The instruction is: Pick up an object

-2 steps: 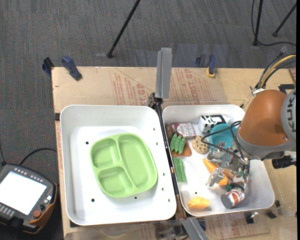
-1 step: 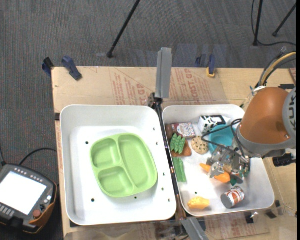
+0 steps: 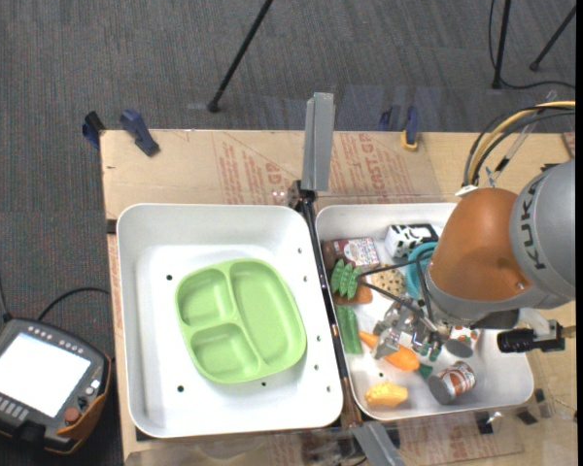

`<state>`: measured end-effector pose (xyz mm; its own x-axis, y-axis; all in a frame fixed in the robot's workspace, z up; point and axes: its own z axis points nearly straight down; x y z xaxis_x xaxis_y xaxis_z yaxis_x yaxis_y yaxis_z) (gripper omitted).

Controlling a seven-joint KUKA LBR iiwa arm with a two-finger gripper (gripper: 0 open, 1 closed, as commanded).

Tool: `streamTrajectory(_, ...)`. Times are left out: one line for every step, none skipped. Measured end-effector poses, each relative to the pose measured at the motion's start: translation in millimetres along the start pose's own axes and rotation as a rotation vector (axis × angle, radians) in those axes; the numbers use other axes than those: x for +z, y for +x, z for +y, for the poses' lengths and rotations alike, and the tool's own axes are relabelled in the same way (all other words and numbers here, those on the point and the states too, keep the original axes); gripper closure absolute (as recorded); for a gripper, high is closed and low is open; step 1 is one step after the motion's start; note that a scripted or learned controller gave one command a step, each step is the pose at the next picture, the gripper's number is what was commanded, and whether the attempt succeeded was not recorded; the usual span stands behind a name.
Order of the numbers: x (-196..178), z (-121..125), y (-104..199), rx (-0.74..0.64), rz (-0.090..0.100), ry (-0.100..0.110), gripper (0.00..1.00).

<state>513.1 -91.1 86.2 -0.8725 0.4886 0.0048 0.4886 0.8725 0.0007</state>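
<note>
My gripper (image 3: 405,336) hangs low in the right bin (image 3: 510,388), under the orange wrist band. Its metal fingers sit right over an orange carrot-like toy (image 3: 400,359); whether they grip anything is hidden from this angle. Around it lie a green pickle-like piece (image 3: 349,327), a green ridged toy (image 3: 344,279), a yellow toy (image 3: 386,393) near the front wall and a small can (image 3: 451,382) to the right. A red-brown packet (image 3: 352,252) and a black-and-white die-like block (image 3: 404,238) rest at the back of the bin.
The left bin (image 3: 155,250) holds a green divided plate (image 3: 240,319). A grey post (image 3: 318,144) stands behind the seam between the bins. A teach pendant (image 3: 39,377) lies on the floor at the left. The arm's body covers the right bin's right half.
</note>
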Motion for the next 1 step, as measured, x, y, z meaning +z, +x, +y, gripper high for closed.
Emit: streamTrajectory(-104.4,66.9,22.8,-0.109,-0.011,-0.005,1.00)
